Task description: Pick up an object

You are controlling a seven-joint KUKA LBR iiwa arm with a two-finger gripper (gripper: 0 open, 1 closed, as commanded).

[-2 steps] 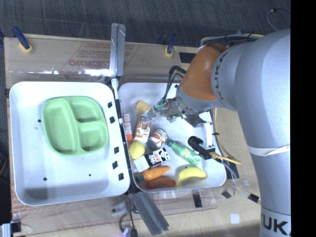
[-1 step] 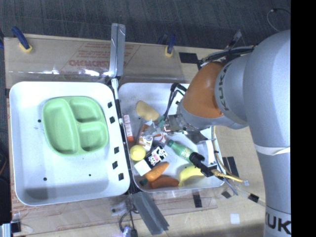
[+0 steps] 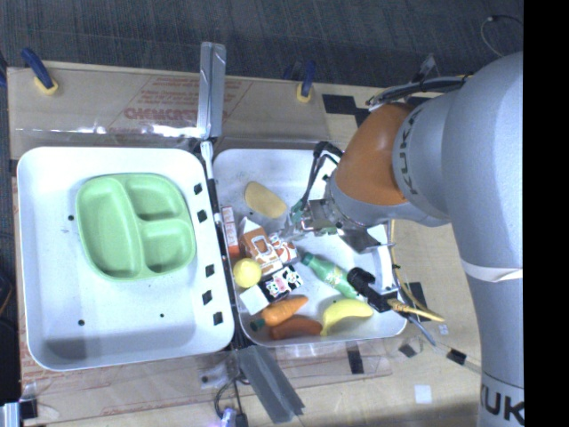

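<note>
While my arm point(image 3: 444, 149) reaches in from the right, its orange band above the wrist sits over the right bin point(image 3: 233, 165), and my pincer point(image 3: 298, 223) hangs low among the objects there. Whether it is released or clenched I cannot tell: the wrist covers most of it from above.

Right bin, contents noted:
- a tan, potato-like piece point(image 3: 265, 199) near the far wall, just up and left of my pincer;
- a red-and-white carton point(image 3: 267, 247) directly beside my pincer, on its near-left side;
- a small yellow ball point(image 3: 246, 273) at the left wall;
- a black-and-white patterned carton point(image 3: 283, 283) next to the ball;
- a green bottle with a black cap point(image 3: 331, 274) lying on its side towards the right;
- a carrot point(image 3: 283, 310) and a reddish sausage-like piece point(image 3: 296, 328) at the near wall, touching each other;
- a banana point(image 3: 344, 313) just right of them.

The left bin point(image 3: 44, 238) holds a green divided tray point(image 3: 135, 223), lying flat. Both bins rest side by side on the tabletop point(image 3: 107, 87).
</note>
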